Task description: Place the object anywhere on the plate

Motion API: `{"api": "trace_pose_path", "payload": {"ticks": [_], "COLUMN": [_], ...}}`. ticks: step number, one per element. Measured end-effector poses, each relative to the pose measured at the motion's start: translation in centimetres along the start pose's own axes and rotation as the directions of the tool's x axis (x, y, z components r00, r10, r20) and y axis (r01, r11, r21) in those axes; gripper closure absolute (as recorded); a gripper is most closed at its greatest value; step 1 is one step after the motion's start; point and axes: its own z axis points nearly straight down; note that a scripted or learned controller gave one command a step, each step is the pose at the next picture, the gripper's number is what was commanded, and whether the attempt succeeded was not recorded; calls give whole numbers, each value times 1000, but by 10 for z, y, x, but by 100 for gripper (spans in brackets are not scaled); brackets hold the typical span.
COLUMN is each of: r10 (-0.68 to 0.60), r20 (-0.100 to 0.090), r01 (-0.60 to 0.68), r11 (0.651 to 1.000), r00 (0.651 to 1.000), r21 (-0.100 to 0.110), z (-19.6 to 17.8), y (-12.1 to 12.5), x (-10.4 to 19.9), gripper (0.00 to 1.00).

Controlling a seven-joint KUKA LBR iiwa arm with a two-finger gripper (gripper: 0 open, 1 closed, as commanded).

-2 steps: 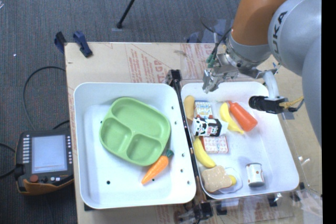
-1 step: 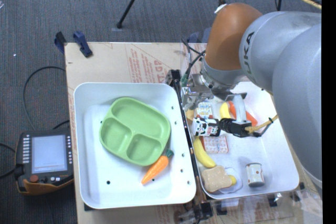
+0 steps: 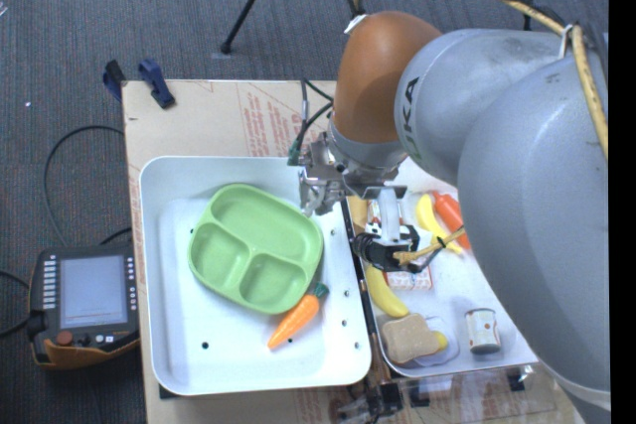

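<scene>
A light green divided plate (image 3: pixel 253 248) lies in the left white bin (image 3: pixel 169 333), with nothing on it. An orange toy carrot (image 3: pixel 295 320) with a green top rests on the bin floor, touching the plate's lower right rim. My gripper (image 3: pixel 312 194) hangs over the plate's upper right edge, near the wall between the two bins. The grey arm and its orange band (image 3: pixel 383 79) cover much of the right side, and I see nothing held under the gripper.
The right bin (image 3: pixel 497 308) holds a banana (image 3: pixel 385 291), a bread slice (image 3: pixel 407 340), a small can (image 3: pixel 482 331) and yellow and orange toys (image 3: pixel 440 213). A teach pendant (image 3: pixel 84 298) lies on the floor at left. Blue clamps (image 3: pixel 151 82) sit on the bench's far corner.
</scene>
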Motion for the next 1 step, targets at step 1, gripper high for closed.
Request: {"api": "trace_pose_path", "payload": {"ticks": [1], "r10": [357], "r20": [3], "r01": [-357], "r11": [934], "r00": [934], "r21": [4], "z": [4], "y": [-48], "x": [34], "gripper": [100]}}
